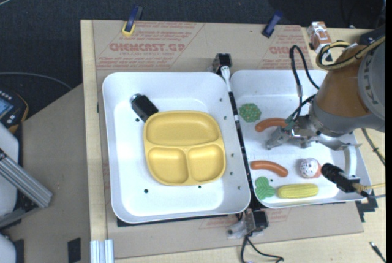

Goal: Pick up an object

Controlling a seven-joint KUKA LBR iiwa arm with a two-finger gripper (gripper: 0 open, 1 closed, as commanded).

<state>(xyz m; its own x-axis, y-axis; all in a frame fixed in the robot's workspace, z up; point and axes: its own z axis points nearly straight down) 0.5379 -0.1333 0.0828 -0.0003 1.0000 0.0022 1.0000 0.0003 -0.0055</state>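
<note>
Orange sausage (270, 125) lies in the right bin (278, 81), just beside the gripper (277, 138), whose jaws look spread and empty; the approach step calls for closing squarely on the sausage.

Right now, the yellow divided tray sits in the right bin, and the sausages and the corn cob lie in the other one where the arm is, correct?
Not quite. The camera view shows the yellow divided tray in the left bin, not the right. The rest holds: the two sausages and the corn cob lie in the right bin, where the arm's pincer reaches in.
</note>
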